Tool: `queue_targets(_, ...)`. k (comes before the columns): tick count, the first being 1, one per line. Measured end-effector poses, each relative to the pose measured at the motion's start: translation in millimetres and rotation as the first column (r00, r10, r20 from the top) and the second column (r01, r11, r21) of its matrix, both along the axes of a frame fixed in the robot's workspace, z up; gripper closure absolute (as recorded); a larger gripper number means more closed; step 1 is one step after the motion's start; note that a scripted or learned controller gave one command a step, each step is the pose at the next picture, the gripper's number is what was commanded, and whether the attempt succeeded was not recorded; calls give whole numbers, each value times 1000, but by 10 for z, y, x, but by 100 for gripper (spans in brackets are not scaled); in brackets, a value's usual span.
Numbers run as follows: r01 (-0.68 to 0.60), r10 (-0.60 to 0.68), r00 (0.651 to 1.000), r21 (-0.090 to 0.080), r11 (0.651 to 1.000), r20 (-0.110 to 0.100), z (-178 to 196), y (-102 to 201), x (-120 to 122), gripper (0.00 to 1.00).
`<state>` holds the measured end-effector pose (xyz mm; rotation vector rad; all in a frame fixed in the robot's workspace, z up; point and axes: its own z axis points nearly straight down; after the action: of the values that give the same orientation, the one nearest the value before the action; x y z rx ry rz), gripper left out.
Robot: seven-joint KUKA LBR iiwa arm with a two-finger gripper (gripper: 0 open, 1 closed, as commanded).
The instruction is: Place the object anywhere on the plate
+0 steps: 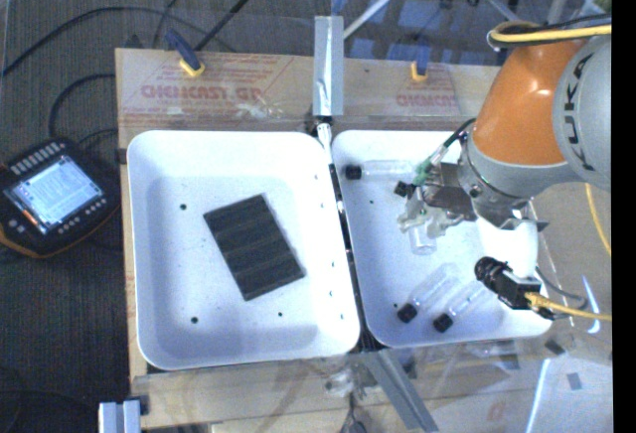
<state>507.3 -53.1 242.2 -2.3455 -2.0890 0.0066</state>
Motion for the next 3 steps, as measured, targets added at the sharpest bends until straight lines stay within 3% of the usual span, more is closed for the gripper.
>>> queue_targets(1,-117,117,993,2,993,1,155,790,305,100)
queue_targets(2,-432,432,902,4,902,-2,-619,1650,-152,100)
queue_targets(3,-432,432,902,4,902,-1,-618,1646,-150,0)
